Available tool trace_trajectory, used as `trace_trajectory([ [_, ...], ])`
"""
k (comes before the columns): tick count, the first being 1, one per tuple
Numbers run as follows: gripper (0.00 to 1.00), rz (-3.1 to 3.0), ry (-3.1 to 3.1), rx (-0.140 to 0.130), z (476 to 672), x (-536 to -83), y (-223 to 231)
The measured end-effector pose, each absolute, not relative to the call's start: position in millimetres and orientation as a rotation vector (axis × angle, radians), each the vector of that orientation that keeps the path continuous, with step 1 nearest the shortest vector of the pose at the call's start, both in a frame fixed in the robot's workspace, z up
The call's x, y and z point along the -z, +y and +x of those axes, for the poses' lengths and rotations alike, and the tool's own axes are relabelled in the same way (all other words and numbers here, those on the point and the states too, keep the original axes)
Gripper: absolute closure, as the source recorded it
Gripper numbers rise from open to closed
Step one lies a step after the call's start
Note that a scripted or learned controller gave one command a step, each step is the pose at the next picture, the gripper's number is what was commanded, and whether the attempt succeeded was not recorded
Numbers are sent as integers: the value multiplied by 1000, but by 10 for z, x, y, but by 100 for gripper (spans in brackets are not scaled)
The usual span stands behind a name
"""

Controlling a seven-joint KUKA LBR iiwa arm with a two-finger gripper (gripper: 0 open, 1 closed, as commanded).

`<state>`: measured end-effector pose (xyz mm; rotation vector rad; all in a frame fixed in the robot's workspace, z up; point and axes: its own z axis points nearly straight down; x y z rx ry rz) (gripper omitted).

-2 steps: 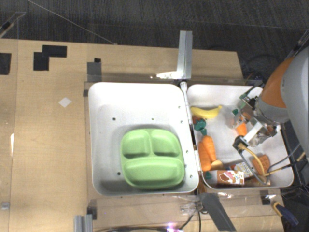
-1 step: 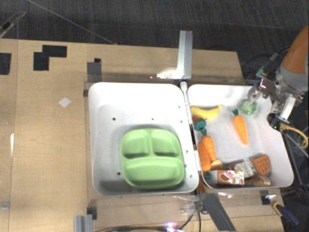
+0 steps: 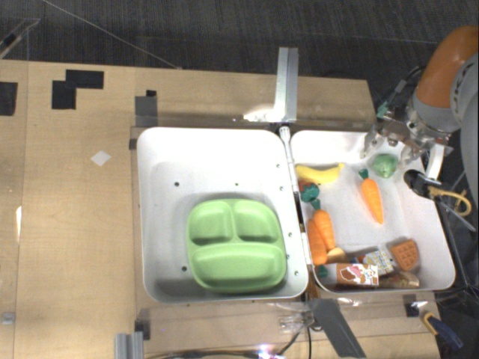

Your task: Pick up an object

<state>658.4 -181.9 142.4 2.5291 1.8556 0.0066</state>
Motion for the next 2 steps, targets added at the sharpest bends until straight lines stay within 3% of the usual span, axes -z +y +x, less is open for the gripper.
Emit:
trace_trajectory([
  [1,0,2449,1956,-9,6427,-884,-1849],
  [2,100,2441,1961,-15,6451,-1019,-1831],
])
